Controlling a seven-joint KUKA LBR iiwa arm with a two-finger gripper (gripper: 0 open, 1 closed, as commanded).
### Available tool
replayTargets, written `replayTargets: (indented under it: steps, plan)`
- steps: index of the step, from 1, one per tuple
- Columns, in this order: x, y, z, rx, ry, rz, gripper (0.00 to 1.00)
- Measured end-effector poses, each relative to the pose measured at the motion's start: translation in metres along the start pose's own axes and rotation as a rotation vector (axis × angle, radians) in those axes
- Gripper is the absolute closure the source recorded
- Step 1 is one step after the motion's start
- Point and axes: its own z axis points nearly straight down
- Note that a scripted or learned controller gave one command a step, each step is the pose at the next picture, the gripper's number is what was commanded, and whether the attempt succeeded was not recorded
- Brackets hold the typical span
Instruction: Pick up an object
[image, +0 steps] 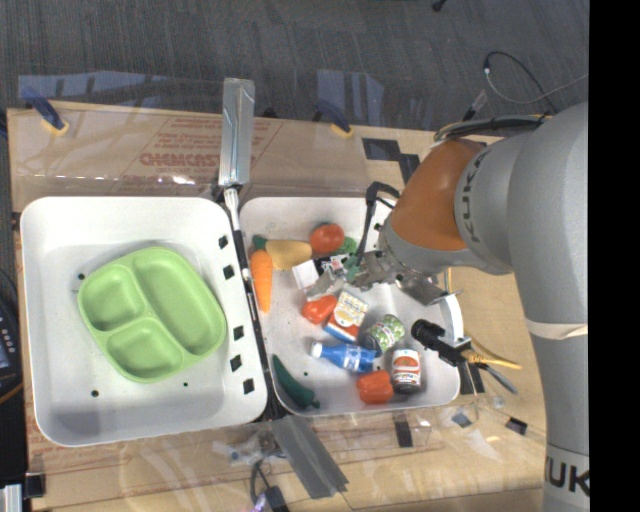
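Observation:
The right bin (300, 212) holds a heap of toy food. An orange carrot (261, 280) lies along its left side beside a pale yellow piece (288, 253). A red tomato (326, 238) sits at the back. My gripper (340, 268) is low over the middle of this bin, just in front of the tomato and above a red piece (318, 309) and a small orange-and-white carton (349, 312). Nothing shows clearly between its fingertips. The arm hides the bin's right part.
Toward the front lie a green can (385, 332), a blue bottle (345, 355), a red pepper (375, 387), a red-labelled jar (405, 370) and a dark green vegetable (295, 385). The left bin (50, 400) carries a green divided plate (150, 312).

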Motion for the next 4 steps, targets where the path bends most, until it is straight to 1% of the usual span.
replayTargets:
  steps: [1,2,3,4]
  plan:
    - [0.008,-0.005,0.001,0.001,0.001,0.12,0.0]
    - [0.032,-0.032,0.02,0.04,0.001,0.253,0.0]
    - [0.002,-0.01,0.021,0.041,0.004,0.13,0.0]
    - [0.002,-0.009,0.013,0.044,0.006,0.124,1.0]
